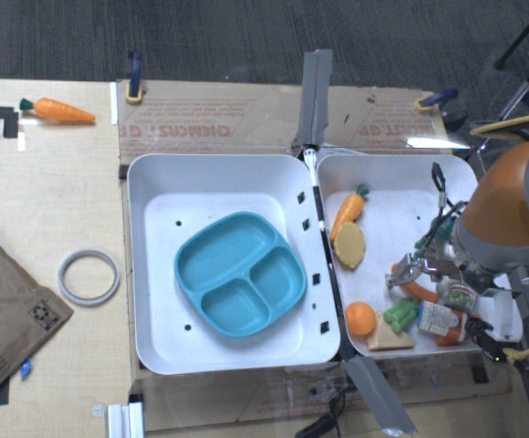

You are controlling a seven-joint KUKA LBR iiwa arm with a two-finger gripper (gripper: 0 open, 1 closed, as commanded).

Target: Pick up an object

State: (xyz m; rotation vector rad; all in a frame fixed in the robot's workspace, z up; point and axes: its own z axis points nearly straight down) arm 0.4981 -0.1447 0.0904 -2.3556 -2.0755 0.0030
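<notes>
Orange-red toy piece in the right white bin: your gripper hovers there (fingers' state I cannot tell), likely targeting it.

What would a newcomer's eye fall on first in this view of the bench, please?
Probably the blue divided plate, alone in the left bin. Next comes the grey and orange arm reaching over the right bin, its gripper low among crowded toy food: a carrot, an orange. A second carrot lies on the bench at far left.

Grey arm with orange band, metallic gripper, black cables.
</notes>
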